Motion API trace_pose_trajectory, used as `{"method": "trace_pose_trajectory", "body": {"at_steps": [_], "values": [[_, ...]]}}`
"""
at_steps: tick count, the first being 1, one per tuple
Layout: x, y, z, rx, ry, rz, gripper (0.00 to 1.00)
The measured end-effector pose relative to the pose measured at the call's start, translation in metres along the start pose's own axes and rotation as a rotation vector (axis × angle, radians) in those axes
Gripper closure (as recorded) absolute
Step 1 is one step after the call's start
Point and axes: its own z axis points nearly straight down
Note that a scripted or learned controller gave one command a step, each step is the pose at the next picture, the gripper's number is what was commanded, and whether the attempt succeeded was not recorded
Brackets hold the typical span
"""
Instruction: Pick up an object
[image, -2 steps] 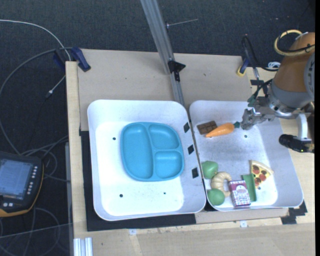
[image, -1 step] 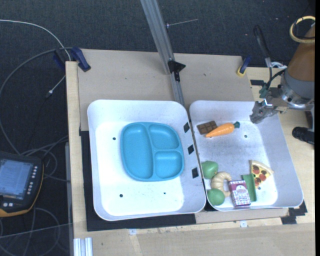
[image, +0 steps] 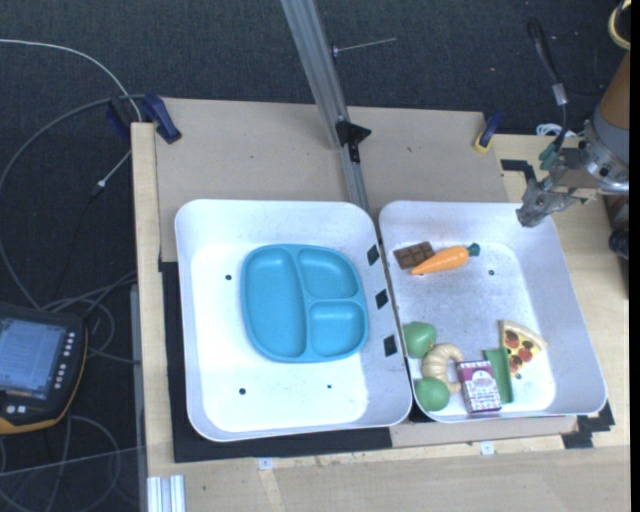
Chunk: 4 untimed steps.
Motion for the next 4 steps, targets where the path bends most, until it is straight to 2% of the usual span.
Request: {"method": "trace_pose_trajectory", "body": {"at_steps": [2,3,4], "values": [[0.114,0.015,-0.014,0.004,0.004,-0.006,1.00],[0.167,0.018,0.002,0.012,0.005,-0.005,1.00],[0.224,0.023,-0.003,0.006,0.005,-0.006,1.00]]}}
